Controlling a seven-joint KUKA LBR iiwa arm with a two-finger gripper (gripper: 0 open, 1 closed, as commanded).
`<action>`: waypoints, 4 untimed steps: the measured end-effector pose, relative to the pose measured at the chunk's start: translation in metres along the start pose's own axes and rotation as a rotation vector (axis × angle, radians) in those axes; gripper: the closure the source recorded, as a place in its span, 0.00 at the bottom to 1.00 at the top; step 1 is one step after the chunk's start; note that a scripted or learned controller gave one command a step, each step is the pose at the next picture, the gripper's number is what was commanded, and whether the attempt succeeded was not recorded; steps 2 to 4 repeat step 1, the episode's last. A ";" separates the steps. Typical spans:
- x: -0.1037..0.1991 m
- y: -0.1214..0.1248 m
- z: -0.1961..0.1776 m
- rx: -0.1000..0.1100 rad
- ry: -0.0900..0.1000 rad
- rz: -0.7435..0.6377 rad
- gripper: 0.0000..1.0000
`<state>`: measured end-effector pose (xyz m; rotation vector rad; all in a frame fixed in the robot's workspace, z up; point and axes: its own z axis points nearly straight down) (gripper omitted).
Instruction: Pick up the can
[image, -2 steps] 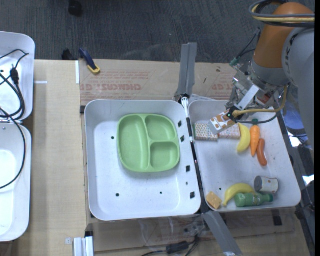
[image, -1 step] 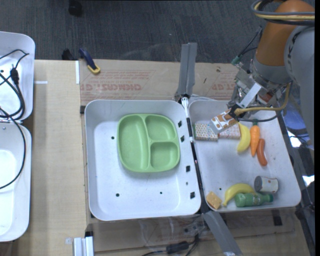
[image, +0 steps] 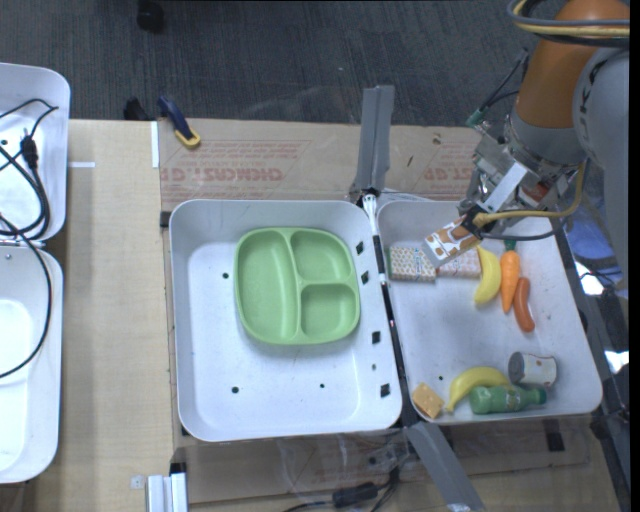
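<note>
Hand (image: 470, 222) hovers over the right bin's (image: 560, 400) far edge, touching a small box (image: 447, 241) (its state I cannot tell). The can (image: 532, 368) lies near the front, beside a green bottle (image: 507, 399). Left bin (image: 200, 400) holds a green plate (image: 297, 285).

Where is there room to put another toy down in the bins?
Most room is in the left bin, on the bare floor around the green plate. In the right bin, the middle is bare, between the boxes up top and the banana below. The can corner is crowded.
</note>
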<state>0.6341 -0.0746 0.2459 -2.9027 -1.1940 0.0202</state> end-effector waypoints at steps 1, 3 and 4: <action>0.005 0.017 -0.041 -0.005 0.008 0.263 1.00; 0.005 0.017 -0.041 -0.005 0.008 0.263 1.00; 0.005 0.017 -0.041 -0.005 0.008 0.263 1.00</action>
